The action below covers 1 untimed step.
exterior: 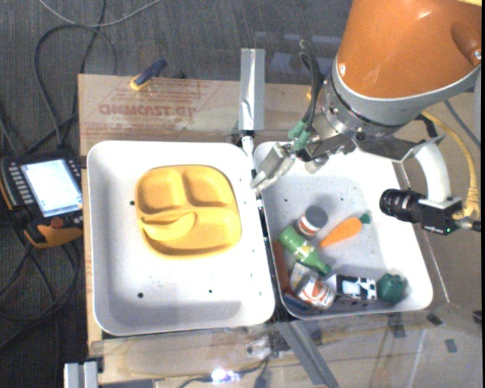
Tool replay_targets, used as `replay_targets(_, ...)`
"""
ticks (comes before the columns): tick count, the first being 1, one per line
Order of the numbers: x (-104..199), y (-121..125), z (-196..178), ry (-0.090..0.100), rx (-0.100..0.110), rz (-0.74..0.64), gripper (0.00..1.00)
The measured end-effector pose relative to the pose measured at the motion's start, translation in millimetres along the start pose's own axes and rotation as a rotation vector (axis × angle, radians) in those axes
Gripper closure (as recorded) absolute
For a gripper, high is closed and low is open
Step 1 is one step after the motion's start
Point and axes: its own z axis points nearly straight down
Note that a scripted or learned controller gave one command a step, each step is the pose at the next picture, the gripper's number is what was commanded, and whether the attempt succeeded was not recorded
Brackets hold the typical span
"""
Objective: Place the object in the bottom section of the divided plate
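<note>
Reaching in from the upper right, the arm (404, 47) hangs its hand (268, 170) over the rim between the 2 bins, fingers apart, nothing between them. The yellow divided plate (188, 208) sits centre-left; the carrot (342, 231) lies lower right.

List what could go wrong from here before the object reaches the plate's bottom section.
1. The toys lie crowded in the right white bin: the orange plastic carrot touches the green bottle, so a grasp may catch two.
2. The tool hangs over the bins' shared rims and could clip them.
</note>
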Motion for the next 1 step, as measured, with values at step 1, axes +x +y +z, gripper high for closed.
replay_targets(1, 0.0, 0.0, 0.1, 0.000, 0.000, 0.000, 0.00)
